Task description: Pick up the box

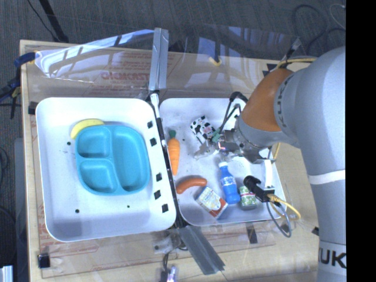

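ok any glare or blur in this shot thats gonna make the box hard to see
Camera view: glare streaks the clear sheet behind the bins; the box is evenly lit and fairly sharp; the gripper looks soft, its outline blurred.

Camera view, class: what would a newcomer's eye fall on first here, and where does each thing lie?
The bright blue divided tray in the left bin draws the eye first, a yellow item peeking out behind it. Next comes the big grey arm with its orange band, reaching from the right over the right bin. Below it lie a carrot, a sausage, a blue bottle and a small box.
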Robot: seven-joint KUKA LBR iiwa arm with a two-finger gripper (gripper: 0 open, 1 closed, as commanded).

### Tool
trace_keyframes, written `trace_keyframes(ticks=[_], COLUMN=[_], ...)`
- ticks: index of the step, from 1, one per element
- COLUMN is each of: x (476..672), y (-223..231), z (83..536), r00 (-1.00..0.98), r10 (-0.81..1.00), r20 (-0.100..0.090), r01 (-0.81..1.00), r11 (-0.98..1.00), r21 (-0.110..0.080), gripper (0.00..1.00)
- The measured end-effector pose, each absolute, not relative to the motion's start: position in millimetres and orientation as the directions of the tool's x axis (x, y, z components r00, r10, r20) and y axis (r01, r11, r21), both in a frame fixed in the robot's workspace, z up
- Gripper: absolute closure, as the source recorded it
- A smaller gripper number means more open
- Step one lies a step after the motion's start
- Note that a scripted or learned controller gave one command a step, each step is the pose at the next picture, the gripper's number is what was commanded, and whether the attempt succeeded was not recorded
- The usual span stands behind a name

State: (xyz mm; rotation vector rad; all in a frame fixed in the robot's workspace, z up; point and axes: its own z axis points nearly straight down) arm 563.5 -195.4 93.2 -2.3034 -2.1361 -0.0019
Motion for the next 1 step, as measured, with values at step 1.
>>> trace_keyframes(ticks=[1], x=[500.0], y=[-203.9], z=[93.1], r00=[0.116], r10=[0.993], r20=[0.0], r01=[0.993], r11=[-0.116], r21=[0.002], gripper=[0.0])
